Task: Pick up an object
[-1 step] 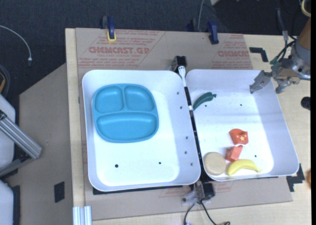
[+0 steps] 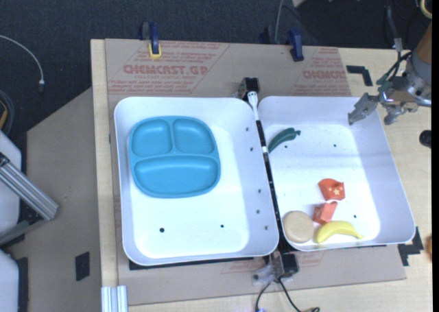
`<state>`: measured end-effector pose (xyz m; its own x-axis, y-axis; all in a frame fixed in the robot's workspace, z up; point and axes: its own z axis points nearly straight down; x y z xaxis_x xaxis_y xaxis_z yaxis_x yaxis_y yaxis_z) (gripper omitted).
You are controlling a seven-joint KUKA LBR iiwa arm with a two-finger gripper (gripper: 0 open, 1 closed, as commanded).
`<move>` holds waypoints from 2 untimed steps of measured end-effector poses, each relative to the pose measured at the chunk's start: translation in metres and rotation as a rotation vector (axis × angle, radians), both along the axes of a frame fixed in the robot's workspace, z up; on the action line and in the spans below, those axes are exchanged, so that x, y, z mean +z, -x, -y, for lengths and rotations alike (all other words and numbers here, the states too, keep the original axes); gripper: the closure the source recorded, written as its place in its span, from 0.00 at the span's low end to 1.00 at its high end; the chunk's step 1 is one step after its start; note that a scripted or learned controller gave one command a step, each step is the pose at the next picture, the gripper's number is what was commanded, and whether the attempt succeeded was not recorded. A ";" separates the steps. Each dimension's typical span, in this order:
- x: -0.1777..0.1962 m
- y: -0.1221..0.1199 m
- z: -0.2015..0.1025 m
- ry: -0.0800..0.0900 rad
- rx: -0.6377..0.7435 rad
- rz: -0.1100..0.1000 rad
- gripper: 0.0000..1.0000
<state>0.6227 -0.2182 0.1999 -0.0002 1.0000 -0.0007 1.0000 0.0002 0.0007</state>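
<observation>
Looking down on the bench (image 2: 206, 64) from above, we see two shallow white bins side by side on a brown board printed with red lettering. The left bin (image 2: 137, 232) holds a blue divided plate (image 2: 175, 156) with three compartments, lying flat in the bin's far left part; the rest of that bin's floor is bare white apart from a few small dark dots. Two blue clamps (image 2: 153, 38) grip the far edge of the board.

Moving right, we come to the right bin (image 2: 384, 166). A green pepper-like toy (image 2: 282, 138) lies near its far left corner, just beside the divider between the bins. The other objects cluster at the near side: a red block-shaped toy (image 2: 332, 188), a smaller orange-red piece (image 2: 325, 212) just near of it, a round beige bun-like disc (image 2: 298, 227) to its left, and a yellow banana (image 2: 337, 232) touching or almost touching the disc and the orange-red piece.

At the far right corner of that bin we see the gripper (image 2: 374, 110) hanging over the rim, its two fingers spread apart with nothing between them. It is well apart from the cluster of toys at the near side.
</observation>
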 end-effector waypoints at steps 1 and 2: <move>-0.041 -0.002 0.002 -0.001 0.000 -0.002 0.00; -0.104 -0.004 -0.002 -0.002 0.001 -0.005 0.00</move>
<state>0.6269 -0.2160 0.0964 -0.0016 1.0000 0.0015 1.0000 0.0016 -0.0046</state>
